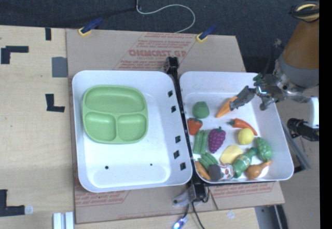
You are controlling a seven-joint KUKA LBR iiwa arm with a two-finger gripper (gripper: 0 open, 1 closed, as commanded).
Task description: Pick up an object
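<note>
The lift stage of the pick appears to be in hand: a toy carrot [224,108] is seen pinched at its thick end between the narrowed fingers of the gripper [243,98], in the upper part of the right bin [218,78]. The carrot is tilted, its tip pointing down and left toward a green round toy [201,109], from which it is just apart. Whether the carrot is clear of the bin floor cannot be told.

Next, a straight raise is probably called for, with the grip kept firm, since only the carrot's end is held and it could slip.

The arm [301,54] is reached in from the right edge of the frame, its wrist bent down and left. The remaining toy produce is heaped in the bin's lower half, among it purple grapes [216,139] and a lemon [245,135]. A green divided plate [114,114] is seen in the left bin [124,176].
</note>
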